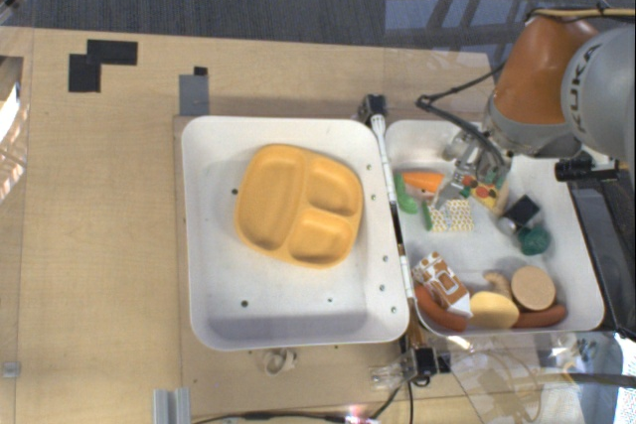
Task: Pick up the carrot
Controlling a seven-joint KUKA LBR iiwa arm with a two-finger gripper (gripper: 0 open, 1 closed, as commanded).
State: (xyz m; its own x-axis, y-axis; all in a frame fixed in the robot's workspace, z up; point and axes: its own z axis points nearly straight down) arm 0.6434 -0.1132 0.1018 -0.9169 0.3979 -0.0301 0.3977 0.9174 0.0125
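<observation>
While my fingers [459,182] hang over the upper part of the right bin [586,308], I cannot tell how far apart they stand or whether anything sits between them; the metal there is too small and cluttered to read. Nothing is visibly lifted, so I judge the pick not yet made.

Nearest the camera, along the bin's six o'clock edge, lie a red sausage [542,317], a pale lemon-shaped piece [494,309], a tan disc [534,288] and a small printed packet [441,277]. Toward three o'clock sit a dark green lump [534,239] and a black block [521,211].

Farther up, the carrot [424,182] lies at about ten o'clock in the bin, just beside my fingers on their nine o'clock side, with a green piece [409,205] close under it and a patterned card [457,216] nearby. Those neighbours crowd any approach.

In the left bin [199,243] rests a yellow divided plate [298,205], well apart on the worktop [89,243].
</observation>
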